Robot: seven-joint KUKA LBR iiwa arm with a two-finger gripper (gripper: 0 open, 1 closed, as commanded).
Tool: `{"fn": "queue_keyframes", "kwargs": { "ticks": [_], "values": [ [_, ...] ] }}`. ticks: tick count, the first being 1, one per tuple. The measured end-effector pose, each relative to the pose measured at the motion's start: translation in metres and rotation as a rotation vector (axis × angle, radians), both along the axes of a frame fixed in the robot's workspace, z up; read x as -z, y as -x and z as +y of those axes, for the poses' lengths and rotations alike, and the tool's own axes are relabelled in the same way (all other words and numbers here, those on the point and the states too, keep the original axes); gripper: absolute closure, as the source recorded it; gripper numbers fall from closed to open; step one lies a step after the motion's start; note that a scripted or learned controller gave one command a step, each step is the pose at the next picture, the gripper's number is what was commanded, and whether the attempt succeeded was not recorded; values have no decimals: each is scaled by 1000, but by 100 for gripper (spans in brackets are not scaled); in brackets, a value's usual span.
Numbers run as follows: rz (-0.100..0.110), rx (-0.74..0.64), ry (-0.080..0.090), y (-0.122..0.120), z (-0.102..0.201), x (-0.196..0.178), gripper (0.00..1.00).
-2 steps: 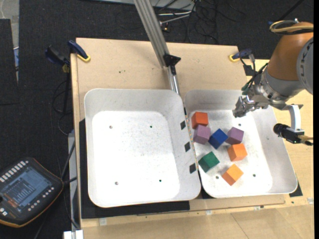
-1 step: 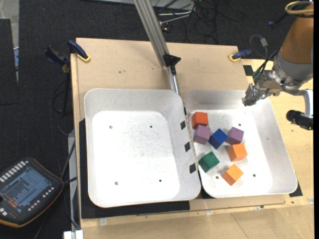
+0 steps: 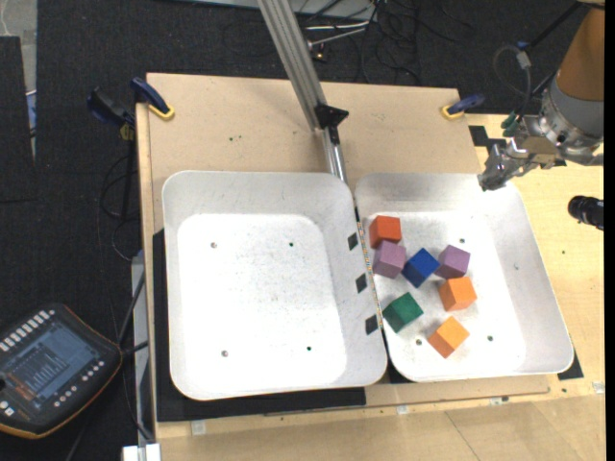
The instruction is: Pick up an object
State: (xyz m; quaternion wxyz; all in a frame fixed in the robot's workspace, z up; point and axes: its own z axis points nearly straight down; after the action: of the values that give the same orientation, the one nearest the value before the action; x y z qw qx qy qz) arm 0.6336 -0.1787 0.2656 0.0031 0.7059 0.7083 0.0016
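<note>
Lowest in the right bin [image 3: 538, 286], the orange cube [image 3: 448, 336] at 5 o'clock of the clustered blocks is judged light, rigid, best pinched across flat sides; gripper [image 3: 496, 176] opening cannot be told, nothing seemingly held.

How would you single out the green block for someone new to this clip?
Take the right bin of the two white bins. Its blocks cluster near the left wall; the green block lies low in that cluster, below the blue block. It is the lone green one, among orange, purple and blue.
</note>
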Motion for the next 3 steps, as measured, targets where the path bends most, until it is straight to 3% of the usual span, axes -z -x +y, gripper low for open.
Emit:
{"fn": "queue_keyframes", "kwargs": {
  "ticks": [3],
  "values": [
    [8, -5, -4, 14, 161, 36, 100]
  ]
}}
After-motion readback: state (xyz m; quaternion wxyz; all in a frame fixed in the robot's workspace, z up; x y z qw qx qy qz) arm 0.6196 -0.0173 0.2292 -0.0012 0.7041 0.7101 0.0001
